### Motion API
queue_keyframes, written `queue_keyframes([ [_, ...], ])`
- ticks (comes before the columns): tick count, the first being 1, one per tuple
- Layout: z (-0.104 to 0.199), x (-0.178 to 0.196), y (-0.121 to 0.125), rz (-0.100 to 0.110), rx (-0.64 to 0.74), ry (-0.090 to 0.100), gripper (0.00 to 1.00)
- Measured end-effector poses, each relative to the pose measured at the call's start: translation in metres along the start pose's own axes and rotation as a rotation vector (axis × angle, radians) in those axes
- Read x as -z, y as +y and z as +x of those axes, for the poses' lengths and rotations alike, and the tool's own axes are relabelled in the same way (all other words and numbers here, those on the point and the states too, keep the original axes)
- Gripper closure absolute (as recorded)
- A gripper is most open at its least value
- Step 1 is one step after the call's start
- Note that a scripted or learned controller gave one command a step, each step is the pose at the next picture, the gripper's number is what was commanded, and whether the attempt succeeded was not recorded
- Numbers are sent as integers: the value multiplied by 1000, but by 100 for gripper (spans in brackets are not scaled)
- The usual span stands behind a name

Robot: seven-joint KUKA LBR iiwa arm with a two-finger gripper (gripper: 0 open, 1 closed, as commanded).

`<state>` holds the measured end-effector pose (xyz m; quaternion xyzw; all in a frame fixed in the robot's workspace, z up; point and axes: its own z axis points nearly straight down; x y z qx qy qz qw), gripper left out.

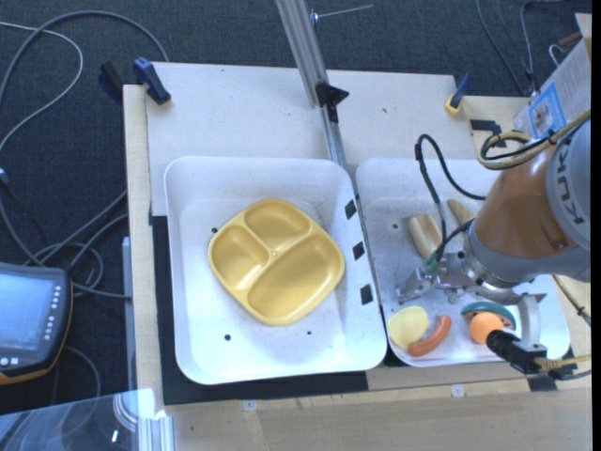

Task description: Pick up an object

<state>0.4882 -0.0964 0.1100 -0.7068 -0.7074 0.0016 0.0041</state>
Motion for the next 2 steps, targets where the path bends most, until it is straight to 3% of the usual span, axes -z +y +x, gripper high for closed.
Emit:
queue_keyframes([
  [1,1,-19,-1,-2,-1,0,0],
  [2,1,-7,0,-6,-1,0,100],
])
